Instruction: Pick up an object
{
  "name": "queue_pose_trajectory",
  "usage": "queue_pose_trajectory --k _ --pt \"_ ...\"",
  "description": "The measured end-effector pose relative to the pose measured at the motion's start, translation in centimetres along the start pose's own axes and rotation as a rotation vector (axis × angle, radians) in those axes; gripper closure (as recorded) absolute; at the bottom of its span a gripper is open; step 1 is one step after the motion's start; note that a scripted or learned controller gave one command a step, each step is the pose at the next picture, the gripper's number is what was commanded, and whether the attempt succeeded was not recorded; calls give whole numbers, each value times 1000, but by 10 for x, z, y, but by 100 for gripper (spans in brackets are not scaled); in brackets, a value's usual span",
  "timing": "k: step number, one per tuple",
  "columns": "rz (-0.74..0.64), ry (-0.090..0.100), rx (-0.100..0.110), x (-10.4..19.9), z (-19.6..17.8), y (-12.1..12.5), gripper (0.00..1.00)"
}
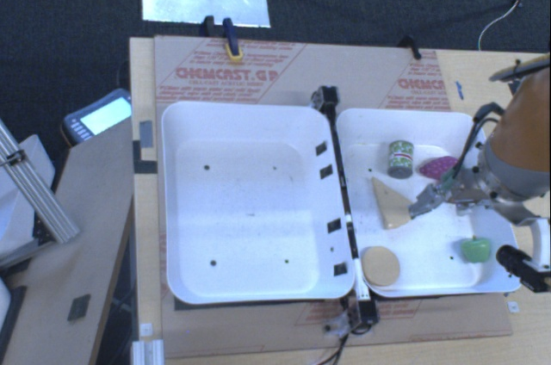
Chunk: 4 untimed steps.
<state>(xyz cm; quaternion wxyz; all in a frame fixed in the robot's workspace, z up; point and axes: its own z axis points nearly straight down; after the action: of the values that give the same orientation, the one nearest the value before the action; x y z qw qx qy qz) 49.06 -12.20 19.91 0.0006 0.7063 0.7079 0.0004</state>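
Note:
The right bin (430,126) holds several objects. A small green and white can (400,158) stands near its back, with a magenta object (439,166) just to the right of it. A tan wedge (390,202) lies at mid-left, a round tan disc (380,265) at the front left corner, and a green object (474,249) at the front right. My gripper (424,203) hangs low over the bin's middle, its tip right beside the wedge's right edge. I see nothing held in it.
The left bin (185,208) sits beside the right one, separated by a black-clipped divider (336,182). The grey and orange arm (521,139) covers the right bin's right side. A cardboard sheet (284,71) lies under both bins.

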Motion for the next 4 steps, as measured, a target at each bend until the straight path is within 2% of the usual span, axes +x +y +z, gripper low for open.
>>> queue_pose_trajectory --k 1,2,3,4 --pt "-4 -4 -12 -22 -50 81 0" --pt "-7 4 7 46 4 47 0" --pt "-2 0 -2 42 -9 49 100" --pt "-10 3 -15 107 -150 24 100"
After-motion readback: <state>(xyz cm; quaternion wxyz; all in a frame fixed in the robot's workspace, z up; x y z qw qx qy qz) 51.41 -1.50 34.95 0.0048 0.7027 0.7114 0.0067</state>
